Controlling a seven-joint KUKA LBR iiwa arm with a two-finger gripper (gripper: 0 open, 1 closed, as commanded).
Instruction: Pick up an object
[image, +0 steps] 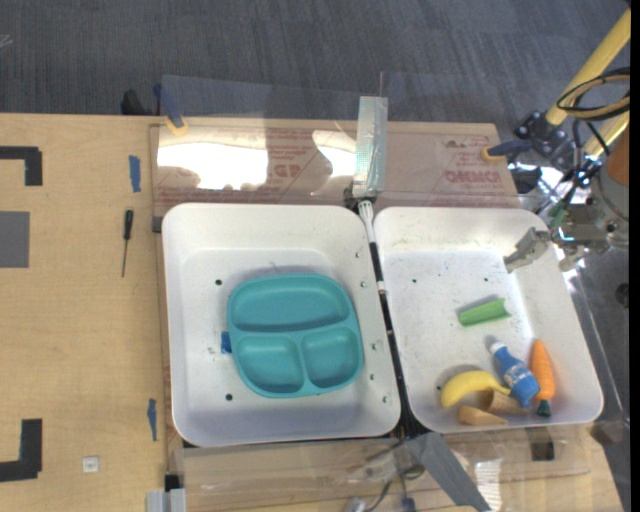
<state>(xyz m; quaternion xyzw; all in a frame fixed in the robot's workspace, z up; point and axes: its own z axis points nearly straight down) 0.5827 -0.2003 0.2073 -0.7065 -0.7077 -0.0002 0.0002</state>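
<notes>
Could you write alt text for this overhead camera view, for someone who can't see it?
Two shallow white bins sit side by side on a bench: the left bin holds a teal divided plate, the right bin a green block, banana, carrot and small blue bottle. The gripper hovers at the right bin's upper right edge.

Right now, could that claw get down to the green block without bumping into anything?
Probably yes. The claw hangs over the right bin's upper right corner, and the green block lies alone below it, apart from the banana, bottle and carrot.

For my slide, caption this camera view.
Gripper above right bin holding green block, banana, carrot; teal tray left.
</notes>
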